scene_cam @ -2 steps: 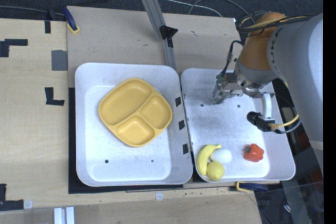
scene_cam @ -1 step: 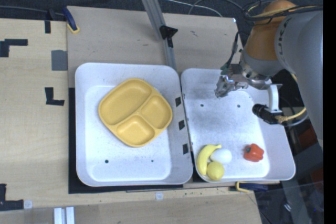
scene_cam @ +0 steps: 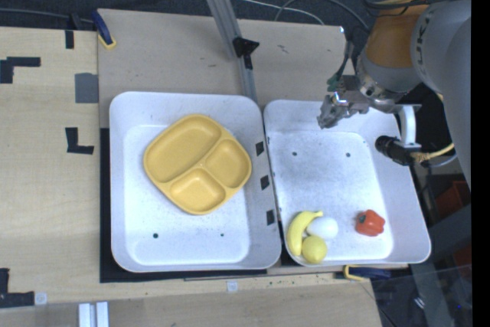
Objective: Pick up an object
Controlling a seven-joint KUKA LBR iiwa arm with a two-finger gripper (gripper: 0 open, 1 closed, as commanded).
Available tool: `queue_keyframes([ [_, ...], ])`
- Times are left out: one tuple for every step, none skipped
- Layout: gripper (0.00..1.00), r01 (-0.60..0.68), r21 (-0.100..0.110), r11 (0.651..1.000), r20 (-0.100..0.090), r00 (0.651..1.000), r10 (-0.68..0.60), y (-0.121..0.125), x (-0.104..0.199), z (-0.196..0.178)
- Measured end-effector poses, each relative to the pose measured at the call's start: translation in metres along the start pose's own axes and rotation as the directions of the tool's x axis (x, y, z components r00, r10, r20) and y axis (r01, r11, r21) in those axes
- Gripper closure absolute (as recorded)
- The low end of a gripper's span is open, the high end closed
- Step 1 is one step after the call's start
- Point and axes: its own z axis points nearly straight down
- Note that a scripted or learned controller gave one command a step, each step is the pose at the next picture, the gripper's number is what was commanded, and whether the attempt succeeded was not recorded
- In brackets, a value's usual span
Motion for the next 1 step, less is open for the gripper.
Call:
queue_keyframes([
  [1.0,0.0,-0.002,1.0,0.001,1.0,0.0,0.0013,0.0004,-0.0529],
])
